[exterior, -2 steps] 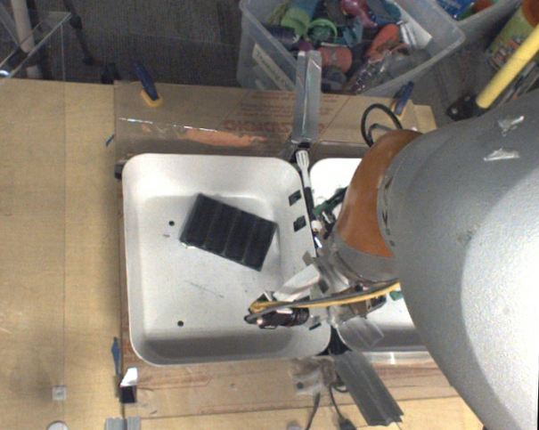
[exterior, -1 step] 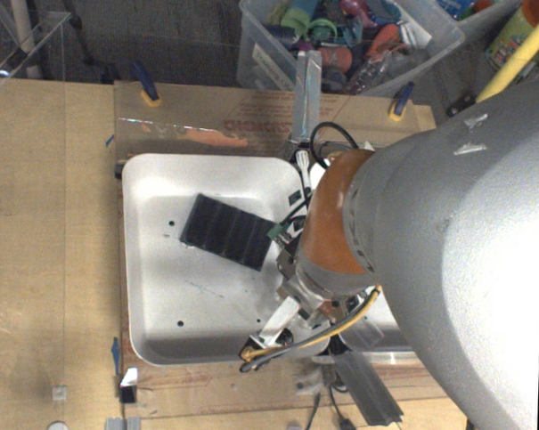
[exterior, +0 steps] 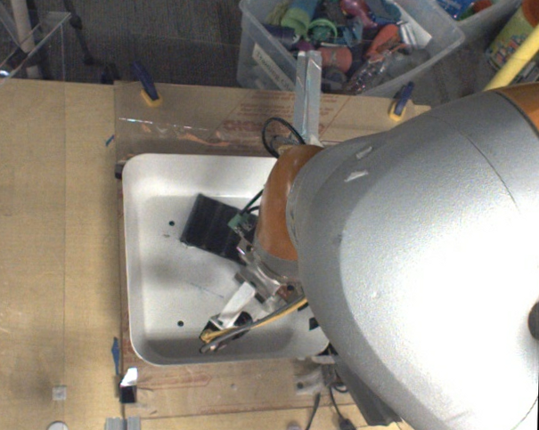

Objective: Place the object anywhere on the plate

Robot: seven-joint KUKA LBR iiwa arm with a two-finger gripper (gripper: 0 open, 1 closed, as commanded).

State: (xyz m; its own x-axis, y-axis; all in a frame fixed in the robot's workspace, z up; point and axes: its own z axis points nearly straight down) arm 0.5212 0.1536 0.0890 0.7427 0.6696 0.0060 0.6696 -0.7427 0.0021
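Grey arm (exterior: 410, 260) bulk blocks much of my view. Below it the tool (exterior: 224, 328) sits low in the white bin (exterior: 148, 249); I cannot tell its grip. Just beyond lies a black object (exterior: 208, 225), seemingly unplaced.

A single camera looks down at a slant from above the bench (exterior: 45, 244), facing the white bin (exterior: 152, 249); the arm (exterior: 419, 261), very near the lens, fills the view's right half.
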